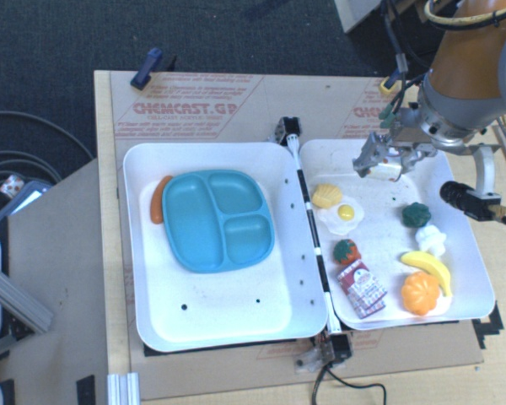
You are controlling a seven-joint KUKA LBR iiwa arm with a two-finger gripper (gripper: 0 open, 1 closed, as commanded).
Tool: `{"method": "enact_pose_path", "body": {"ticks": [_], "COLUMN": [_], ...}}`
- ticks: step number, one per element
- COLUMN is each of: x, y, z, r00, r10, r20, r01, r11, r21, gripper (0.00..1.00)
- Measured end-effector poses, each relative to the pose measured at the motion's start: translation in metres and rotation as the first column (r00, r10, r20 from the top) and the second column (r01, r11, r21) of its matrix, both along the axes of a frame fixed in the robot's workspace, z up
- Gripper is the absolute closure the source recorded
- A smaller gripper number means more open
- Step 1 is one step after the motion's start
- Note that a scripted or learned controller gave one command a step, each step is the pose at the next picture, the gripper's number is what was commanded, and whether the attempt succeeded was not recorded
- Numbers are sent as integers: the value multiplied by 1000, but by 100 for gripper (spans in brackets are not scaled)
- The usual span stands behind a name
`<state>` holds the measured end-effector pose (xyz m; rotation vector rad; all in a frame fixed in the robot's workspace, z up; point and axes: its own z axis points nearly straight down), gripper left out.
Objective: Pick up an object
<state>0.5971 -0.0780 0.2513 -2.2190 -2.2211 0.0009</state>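
My gripper [378, 165] hangs over the back of the right bin [472, 251], above bare white floor. Nothing shows between its fingers. In front of it lie a pale yellow shell-shaped piece [326, 196] and a fried egg [343, 213]. Further forward in that bin are a strawberry [346, 250], a red and white carton [363, 288], a broccoli head [417, 215], a white cauliflower piece [431, 240], a banana [429, 267] and an orange pumpkin-like fruit [419, 293].
The left bin [143, 226] holds a blue divided plate [218, 219] with an orange sausage-like piece [158, 198] at its left edge. A black clamp [287, 128] sits on the rim between the bins. A black cylinder [465, 197] sticks out from the arm on the right.
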Motion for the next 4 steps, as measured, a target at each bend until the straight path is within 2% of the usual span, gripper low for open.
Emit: {"method": "enact_pose_path", "body": {"ticks": [1, 3, 4], "x": [69, 71, 71], "y": [54, 55, 55], "z": [-23, -2, -2], "r00": [1000, 1000, 1000], "r10": [0, 2, 2], "r20": [2, 6, 6], "r01": [0, -2, -2], "r11": [1000, 1000, 1000], "r21": [-1, -2, -2], "gripper": [100, 100, 0]}}
